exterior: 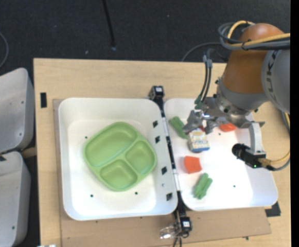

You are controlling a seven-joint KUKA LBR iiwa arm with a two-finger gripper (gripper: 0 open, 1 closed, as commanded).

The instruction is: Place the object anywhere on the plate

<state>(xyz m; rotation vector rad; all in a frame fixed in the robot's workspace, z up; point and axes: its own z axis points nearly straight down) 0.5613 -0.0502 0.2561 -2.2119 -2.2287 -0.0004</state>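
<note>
Arm (252, 66) overhead; gripper (199, 130) grips small packet (199, 141); green plate (120, 156) mid left bin (67, 189).

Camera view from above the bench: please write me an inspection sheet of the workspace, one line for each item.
Surface: wooden bench bearing left bin and right bin, side by side.
Job's things: green divided plate in left bin, nothing on it.
Clutter: in right bin, orange block, green piece, another green piece, small white-blue item, red piece.
Gripper: gripper low over the white-blue item.
Cables: black cables on dark floor; cable at right bin.
Surroundings: white panels at left.
</note>
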